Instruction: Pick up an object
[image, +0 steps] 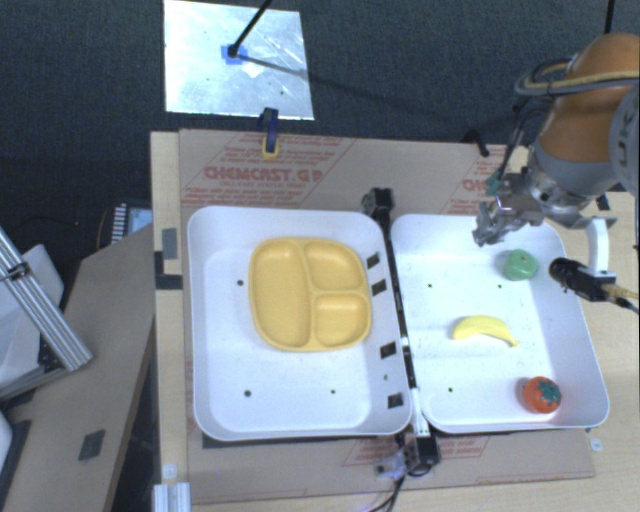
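Green object (519, 265) near bin rim (470, 218)

Two bins sit side by side on the bench, their inner edges touching down the middle. The left bin (215, 400) holds a divided tray (308, 293), lying roughly at its centre, well apart from the walls. The right bin (585, 345) holds three things: a round fruit (519, 265) toward the far side, a banana (483, 330) near the middle, and a tomato (541, 394) in the near right corner — all apart from one another. The gripper (491, 228) hangs over the far edge of the right bin, just left of the round fruit (whether it touches anything I cannot tell). Behind both bins, beyond the bench, a flat sheet (238, 60) lies on the floor.
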